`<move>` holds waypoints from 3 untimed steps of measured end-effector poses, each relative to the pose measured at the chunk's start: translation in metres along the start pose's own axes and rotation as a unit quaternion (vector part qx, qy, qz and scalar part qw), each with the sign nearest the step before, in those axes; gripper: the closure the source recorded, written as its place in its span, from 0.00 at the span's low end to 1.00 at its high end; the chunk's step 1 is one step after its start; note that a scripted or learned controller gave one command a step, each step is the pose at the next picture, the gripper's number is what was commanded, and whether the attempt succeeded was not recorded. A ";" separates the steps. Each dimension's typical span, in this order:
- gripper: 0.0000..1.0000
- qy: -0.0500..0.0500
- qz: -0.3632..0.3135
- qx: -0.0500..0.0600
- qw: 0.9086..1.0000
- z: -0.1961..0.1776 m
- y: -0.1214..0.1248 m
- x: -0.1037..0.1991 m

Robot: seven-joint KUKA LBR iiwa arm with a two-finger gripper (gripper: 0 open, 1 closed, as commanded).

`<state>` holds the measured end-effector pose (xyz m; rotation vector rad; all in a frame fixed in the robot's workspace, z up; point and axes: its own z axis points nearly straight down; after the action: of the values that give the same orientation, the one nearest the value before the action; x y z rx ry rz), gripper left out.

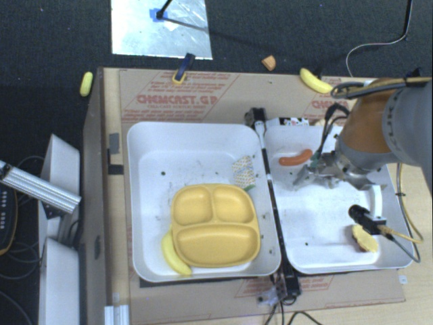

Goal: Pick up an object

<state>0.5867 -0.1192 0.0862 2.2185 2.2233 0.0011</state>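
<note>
My gripper [312,175] hangs low in the right bin [318,249], how its jaws stand I cannot tell, and the small orange sausage [295,158] just at its eleven o'clock looks light, smooth and round, best pinched across its middle.

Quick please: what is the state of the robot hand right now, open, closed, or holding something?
Hand: it cannot be told whether it is open or closed. It sits low in the right bin, just below the orange sausage, with nothing visibly held.
</note>
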 end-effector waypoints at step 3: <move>0.00 0.000 -0.001 -0.001 1.000 0.002 0.082 0.010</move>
<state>0.6690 -0.1087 0.0846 2.2154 2.2256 0.0026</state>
